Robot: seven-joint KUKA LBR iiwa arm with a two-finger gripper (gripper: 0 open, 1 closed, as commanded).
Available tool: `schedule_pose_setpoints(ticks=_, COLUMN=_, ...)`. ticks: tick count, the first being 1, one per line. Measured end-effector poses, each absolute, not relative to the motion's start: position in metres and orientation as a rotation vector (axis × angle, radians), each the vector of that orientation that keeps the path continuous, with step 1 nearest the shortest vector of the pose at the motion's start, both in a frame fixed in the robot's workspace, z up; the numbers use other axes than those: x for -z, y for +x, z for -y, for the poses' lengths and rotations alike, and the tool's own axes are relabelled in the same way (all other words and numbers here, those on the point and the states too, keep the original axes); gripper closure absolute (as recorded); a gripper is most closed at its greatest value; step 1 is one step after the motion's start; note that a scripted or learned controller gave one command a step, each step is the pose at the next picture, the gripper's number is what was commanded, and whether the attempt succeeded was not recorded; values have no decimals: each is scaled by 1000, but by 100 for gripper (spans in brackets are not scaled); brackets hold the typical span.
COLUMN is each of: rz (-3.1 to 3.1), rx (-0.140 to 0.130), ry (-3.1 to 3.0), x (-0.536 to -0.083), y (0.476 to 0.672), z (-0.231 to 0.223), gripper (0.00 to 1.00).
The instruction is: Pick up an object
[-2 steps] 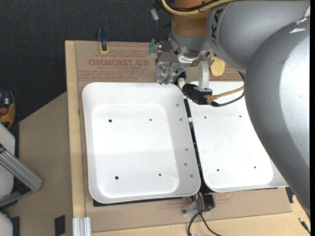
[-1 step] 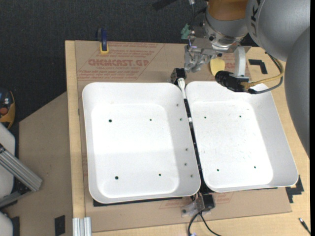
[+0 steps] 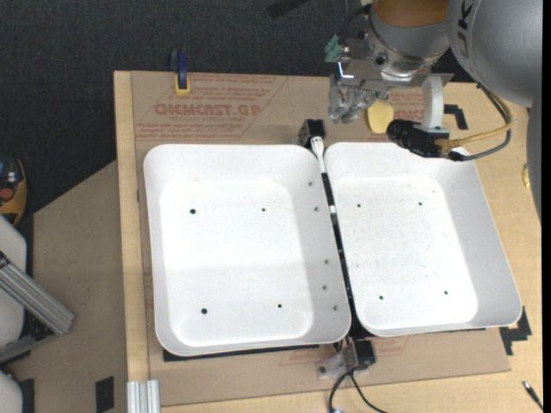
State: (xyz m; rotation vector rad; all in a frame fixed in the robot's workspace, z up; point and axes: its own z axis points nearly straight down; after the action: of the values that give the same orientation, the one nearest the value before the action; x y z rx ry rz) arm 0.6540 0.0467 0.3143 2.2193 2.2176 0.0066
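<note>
Nearby, a Pale Lump Lay Beyond the Bins

Overhead, the grey KUKA arm with its orange band (image 3: 430, 7) reached in from the upper right. Its metal two-finger gripper (image 3: 348, 108) hung over the board just beyond the far rims of the bins. Whether the claw was open or closed could not be told.

Just right of the gripper sat a small pale yellow rounded lump (image 3: 379, 116). It was smooth, dull and about the same size as the claw's tip. Whether it touched the gripper or rested on the board was unclear.

A tan cardboard-coloured board with red printed lettering (image 3: 224, 101) covered the bench. It carried the left shallow white bin (image 3: 164, 231) and the right shallow white bin (image 3: 486, 265) side by side, with a thin black strip (image 3: 331, 218) between them. A small blue and yellow clamp (image 3: 180, 71) gripped the board's far edge. Dark speckled flooring (image 3: 86, 24) surrounded the bench.
</note>
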Motion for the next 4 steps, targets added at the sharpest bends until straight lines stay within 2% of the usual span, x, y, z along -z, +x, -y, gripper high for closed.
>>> schedule_pose_setpoints(ticks=1, rz=-2207, rx=-3, ry=2223, x=-349, y=664, z=31, gripper=100)
schedule_pose_setpoints(ticks=2, rz=-2231, rx=10, ry=2224, x=-261, y=665, z=-9, gripper=100)
schedule_pose_setpoints(ticks=3, rz=-2219, rx=-8, ry=2216, x=-314, y=651, z=-10, gripper=100)
schedule_pose_setpoints(ticks=4, rz=-2237, rx=7, ry=2219, x=-240, y=665, z=-101, gripper=100)
